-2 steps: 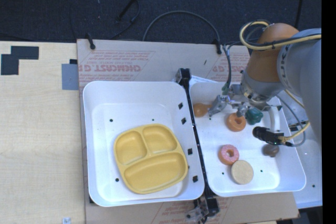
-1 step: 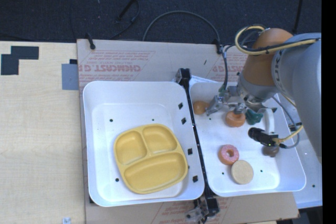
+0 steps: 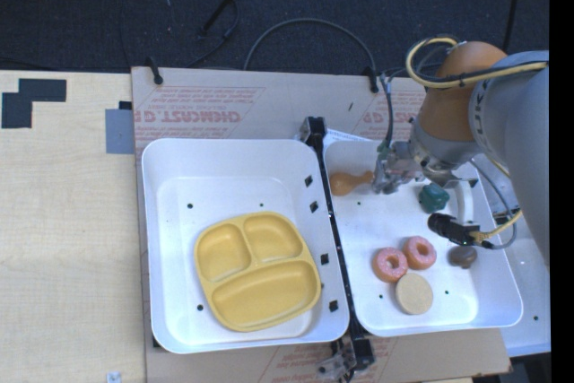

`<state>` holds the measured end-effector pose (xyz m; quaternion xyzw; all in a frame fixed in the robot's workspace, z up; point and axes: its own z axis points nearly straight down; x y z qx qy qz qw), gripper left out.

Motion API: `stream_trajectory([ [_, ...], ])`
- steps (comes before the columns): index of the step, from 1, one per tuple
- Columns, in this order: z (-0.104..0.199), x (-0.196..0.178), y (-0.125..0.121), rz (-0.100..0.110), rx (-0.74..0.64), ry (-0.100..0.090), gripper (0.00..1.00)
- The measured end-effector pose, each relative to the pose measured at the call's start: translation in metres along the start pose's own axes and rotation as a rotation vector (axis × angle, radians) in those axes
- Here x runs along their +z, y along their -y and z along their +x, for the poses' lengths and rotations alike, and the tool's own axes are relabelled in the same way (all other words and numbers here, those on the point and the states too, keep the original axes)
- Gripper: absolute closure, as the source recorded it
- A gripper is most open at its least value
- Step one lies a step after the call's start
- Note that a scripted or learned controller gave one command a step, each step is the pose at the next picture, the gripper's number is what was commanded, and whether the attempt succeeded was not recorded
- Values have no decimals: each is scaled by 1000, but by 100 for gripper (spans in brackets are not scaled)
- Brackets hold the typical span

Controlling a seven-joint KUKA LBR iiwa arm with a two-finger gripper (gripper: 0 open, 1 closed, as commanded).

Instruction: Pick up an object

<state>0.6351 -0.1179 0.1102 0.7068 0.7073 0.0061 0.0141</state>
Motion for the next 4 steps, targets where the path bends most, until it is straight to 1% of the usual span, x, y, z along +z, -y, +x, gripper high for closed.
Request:
stream_trajectory([
  [1, -4, -61, -9, 25, -1, -11, 100],
  [2, -3, -119, -3, 26, -1, -11, 100],
  [3, -5, -141, -4, 28, -2, -11, 100],
  [4, 44, -128, 4, 34, -3, -13, 100],
])
